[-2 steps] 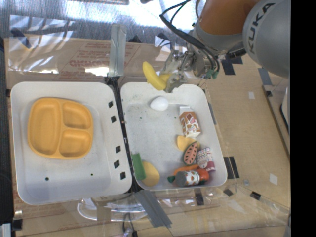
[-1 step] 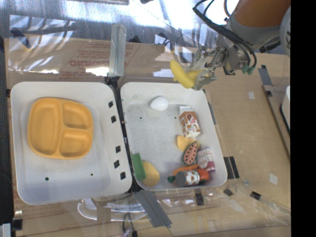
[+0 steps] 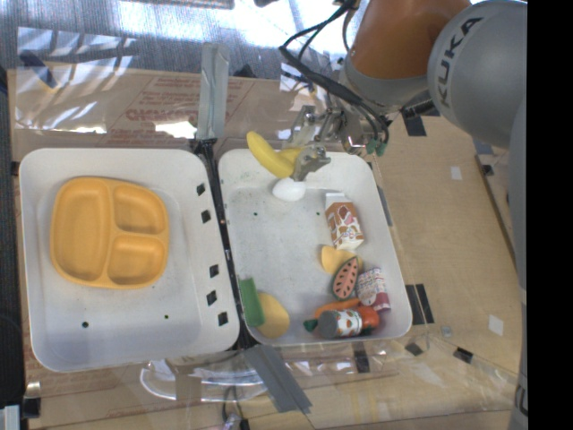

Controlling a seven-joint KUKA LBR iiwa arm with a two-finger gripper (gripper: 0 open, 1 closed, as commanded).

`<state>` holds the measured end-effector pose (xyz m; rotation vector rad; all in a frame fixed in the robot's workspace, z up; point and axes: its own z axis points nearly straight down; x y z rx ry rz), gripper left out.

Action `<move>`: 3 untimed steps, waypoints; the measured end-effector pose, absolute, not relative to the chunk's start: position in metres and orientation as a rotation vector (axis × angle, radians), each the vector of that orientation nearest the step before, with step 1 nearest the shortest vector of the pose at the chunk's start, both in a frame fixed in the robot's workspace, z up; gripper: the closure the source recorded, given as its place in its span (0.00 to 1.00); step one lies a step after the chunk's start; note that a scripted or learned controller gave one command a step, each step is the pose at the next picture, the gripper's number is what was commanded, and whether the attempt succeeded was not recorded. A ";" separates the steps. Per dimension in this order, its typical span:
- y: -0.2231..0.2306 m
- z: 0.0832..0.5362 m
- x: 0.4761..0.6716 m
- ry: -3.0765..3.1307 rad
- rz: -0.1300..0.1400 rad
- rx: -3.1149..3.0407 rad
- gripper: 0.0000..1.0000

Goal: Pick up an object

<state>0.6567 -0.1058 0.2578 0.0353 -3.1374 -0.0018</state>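
You are seeing the gripper point(image 3: 309, 161) hovering over the far edge of the right bin point(image 3: 269, 240), seemingly lining up on the banana point(image 3: 269, 153) lying there beside 1 white egg point(image 3: 288, 189), though you cannot tell whether its jaws are gripping anything.

In the right bin point(image 3: 235, 267) we find open floor through the centre and toward nine o'clock. At twelve o'clock the gripper point(image 3: 309, 161), a banana point(image 3: 269, 155) and a white egg point(image 3: 288, 189) crowd the rim. A small carton point(image 3: 344, 225) stands at three, and toy food point(image 3: 354, 296) clusters from four to six. In the left bin point(image 3: 31, 267) a yellow divided tray point(image 3: 109, 231) takes the centre, leaving us room toward six.
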 end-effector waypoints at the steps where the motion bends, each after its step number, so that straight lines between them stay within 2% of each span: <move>1: -0.183 0.332 0.655 -3.146 0.005 -0.109 1.00; 2: -0.091 0.302 0.616 -3.124 0.000 -0.338 1.00; 3: -0.214 0.177 0.611 -3.115 0.000 -0.325 1.00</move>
